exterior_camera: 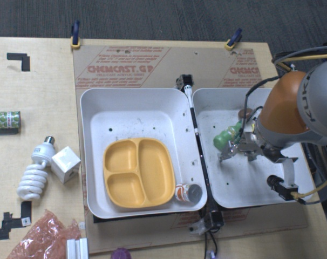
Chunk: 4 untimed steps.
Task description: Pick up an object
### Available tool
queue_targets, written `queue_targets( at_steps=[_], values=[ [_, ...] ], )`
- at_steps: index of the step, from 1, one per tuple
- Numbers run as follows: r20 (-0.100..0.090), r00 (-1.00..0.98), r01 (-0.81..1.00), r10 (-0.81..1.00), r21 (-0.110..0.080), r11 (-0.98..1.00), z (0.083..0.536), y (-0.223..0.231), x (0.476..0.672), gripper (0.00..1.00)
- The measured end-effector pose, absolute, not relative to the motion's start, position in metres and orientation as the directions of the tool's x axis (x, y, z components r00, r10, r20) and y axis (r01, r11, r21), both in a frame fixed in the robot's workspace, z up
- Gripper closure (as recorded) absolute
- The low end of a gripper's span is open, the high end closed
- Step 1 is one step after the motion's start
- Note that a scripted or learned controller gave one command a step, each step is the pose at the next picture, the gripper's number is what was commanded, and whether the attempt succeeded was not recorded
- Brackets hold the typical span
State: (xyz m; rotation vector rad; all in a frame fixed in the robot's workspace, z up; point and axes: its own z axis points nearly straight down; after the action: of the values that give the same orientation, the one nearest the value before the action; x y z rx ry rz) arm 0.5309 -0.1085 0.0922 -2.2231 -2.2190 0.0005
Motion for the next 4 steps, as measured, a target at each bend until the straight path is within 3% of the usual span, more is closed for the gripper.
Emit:
queue_targets(
  at_steps=[1, 2, 3, 4],
  values=[
    [0.0, 0.003, 1.0, 1.0, 0.001, -0.003, 0.102, -0.109, 0.532, 1.0],
    [-0.001, 0.003, 1.0, 1.0, 0.001, -0.003, 0.102, -0.109, 0.532, 0.0],
    [0.0, 0.002, 1.0, 1.0, -0.001, -0.002, 0.092, -0.101, 0.489, 0.0],
    [-0.001, 0.003, 1.0, 1.0, 0.002, -0.003, 0.102, -0.102, 0.49, 1.0]
  ],
)
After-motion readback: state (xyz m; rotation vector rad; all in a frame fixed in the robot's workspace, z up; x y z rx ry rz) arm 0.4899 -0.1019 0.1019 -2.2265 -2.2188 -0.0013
